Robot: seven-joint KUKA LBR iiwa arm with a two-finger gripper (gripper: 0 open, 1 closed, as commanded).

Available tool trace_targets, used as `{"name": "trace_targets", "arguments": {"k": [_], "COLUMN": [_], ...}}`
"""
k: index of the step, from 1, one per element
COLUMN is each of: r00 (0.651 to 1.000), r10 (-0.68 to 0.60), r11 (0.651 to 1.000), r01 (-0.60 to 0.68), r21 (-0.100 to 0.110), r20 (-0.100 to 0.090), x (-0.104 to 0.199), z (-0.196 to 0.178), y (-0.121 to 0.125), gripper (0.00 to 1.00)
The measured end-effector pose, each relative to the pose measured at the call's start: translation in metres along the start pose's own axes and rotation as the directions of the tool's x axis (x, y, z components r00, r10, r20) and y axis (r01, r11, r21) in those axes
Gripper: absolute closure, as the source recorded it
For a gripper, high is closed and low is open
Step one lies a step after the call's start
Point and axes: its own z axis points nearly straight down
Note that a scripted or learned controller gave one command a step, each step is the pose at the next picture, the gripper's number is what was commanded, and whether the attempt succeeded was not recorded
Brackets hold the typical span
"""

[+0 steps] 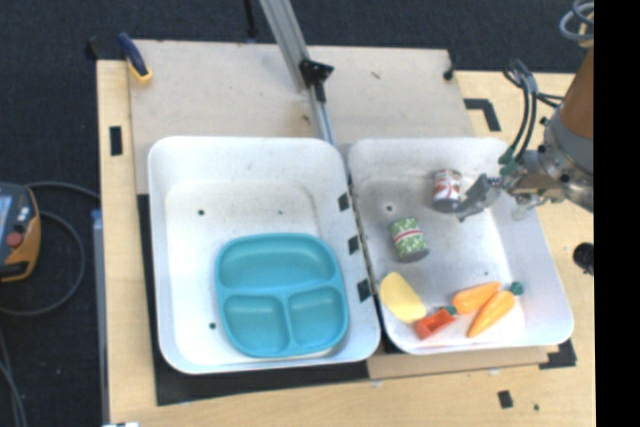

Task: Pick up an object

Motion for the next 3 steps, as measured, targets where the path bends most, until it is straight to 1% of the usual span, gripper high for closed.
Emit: {"name": "trace_targets", "arguments": {"k": [1,2,3], "r00": [1.0,1.0,1.0], "r10": [0.003,0.004,0.005], "r11": [1.0,1.0,1.0], "r01": [-0.003,-0.004,-0.005], "r21": [0.006,0.005,0.006], "r20": [0.0,0.0,0.0], "x": [-0.004,-0.006,-0.005], "z": [0.061,0.104,0.166], "y": [-0.006,-0.004,0.001], "gripper": [0.0,0.0,0.0]}}
